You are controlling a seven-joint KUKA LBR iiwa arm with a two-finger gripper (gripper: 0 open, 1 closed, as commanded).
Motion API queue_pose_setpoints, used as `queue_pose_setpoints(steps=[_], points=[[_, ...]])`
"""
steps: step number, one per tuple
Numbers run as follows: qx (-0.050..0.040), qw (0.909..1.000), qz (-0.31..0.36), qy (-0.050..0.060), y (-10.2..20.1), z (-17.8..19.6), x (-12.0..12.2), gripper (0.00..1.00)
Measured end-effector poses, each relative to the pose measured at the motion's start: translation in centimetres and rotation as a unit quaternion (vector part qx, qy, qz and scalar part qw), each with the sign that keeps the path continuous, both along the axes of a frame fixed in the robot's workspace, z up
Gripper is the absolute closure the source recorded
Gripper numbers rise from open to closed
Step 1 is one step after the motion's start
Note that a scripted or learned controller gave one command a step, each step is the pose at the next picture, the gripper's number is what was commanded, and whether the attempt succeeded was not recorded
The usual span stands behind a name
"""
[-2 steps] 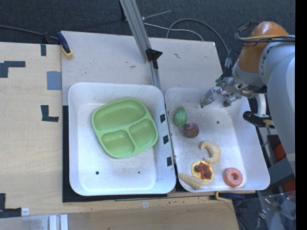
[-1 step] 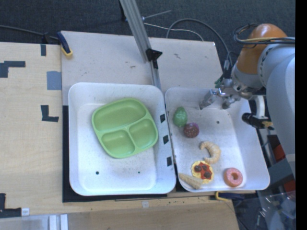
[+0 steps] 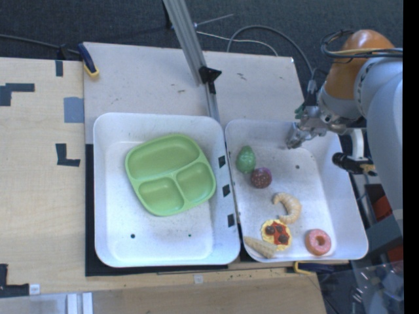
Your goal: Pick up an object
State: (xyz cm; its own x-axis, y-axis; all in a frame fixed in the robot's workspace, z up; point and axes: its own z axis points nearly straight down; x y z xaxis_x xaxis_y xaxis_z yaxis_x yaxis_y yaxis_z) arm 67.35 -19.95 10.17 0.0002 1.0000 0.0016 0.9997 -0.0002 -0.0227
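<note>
In the camera view, the grey arm with the orange band reaches in and sets its two-finger gripper (image 3: 294, 140) low over the far part of the right shallow white bin (image 3: 340, 195). Whether it is released or clenched cannot be told at this size, and nothing is seen between its tips.

Every candidate lies nearer the camera than the gripper. Closest, to its left, are the small green rounded toy (image 3: 245, 158) and, just beside that, the dark red ball-like toy (image 3: 261, 177). Further off sit the curved tan croissant-shaped toy (image 3: 288, 207), the round yellow tart with red topping (image 3: 276, 232), the pale wedge-shaped piece (image 3: 260, 246) touching the tart, and the pink ring doughnut (image 3: 319, 242). The light green three-compartment plastic plate (image 3: 171, 173) rests in the left white bin (image 3: 108, 195), well apart.

The risk, as a judgement: a descent here would likely meet bare bin floor. Going for the green and red pair, a finger could strike one and roll both aside; the flat tart offers little to pinch.
</note>
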Motion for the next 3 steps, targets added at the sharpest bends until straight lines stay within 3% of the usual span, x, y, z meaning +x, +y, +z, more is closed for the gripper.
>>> queue_pose_setpoints(steps=[1, 2, 3], points=[[-0.0014, 0.9999, 0.001, -0.014, 0.2, 6.4, 0.0, 1.00], [-0.0014, 0.9999, 0.001, -0.014, 0.2, 11.4, 0.1, 1.00], [-0.0001, 0.9999, 0.003, -0.011, 5.9, 10.7, -1.5, 1.00]])
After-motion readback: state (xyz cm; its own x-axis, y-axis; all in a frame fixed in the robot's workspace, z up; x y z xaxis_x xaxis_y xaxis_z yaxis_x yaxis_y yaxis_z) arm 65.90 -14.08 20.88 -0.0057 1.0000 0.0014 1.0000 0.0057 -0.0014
